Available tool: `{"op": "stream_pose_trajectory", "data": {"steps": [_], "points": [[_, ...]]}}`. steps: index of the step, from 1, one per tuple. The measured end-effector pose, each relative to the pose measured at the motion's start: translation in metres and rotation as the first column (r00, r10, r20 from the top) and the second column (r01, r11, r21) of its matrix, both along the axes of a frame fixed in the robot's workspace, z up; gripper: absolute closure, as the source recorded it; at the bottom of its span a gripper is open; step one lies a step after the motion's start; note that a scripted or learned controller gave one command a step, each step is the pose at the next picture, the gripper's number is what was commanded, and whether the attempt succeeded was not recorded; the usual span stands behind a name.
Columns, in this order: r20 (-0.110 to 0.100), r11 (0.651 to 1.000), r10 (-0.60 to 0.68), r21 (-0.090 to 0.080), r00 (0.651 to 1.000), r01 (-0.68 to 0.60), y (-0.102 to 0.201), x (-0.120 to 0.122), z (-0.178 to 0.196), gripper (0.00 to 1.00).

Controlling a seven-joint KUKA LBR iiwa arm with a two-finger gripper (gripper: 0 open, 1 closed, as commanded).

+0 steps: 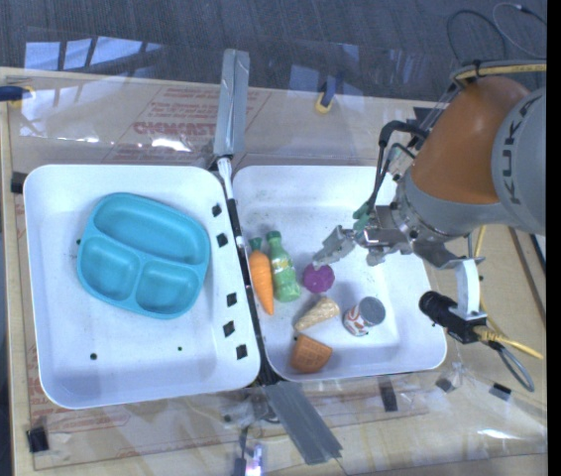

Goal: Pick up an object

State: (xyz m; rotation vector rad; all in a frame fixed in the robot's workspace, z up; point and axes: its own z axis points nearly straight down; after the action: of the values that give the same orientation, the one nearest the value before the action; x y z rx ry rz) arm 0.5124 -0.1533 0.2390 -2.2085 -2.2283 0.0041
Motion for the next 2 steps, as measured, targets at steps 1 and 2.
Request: {"op": "stream_pose_trajectory", "data": {"steps": [1, 2], "points": [[0.002, 1.000, 0.007, -0.006, 1.000, -0.007, 0.0321, 0.0257, -0.1479, 0.00], [-0.001, 1.000, 0.016, -0.002, 1.000, -0.016, 0.0359, 0.0262, -0.1394, 1.00]]}}
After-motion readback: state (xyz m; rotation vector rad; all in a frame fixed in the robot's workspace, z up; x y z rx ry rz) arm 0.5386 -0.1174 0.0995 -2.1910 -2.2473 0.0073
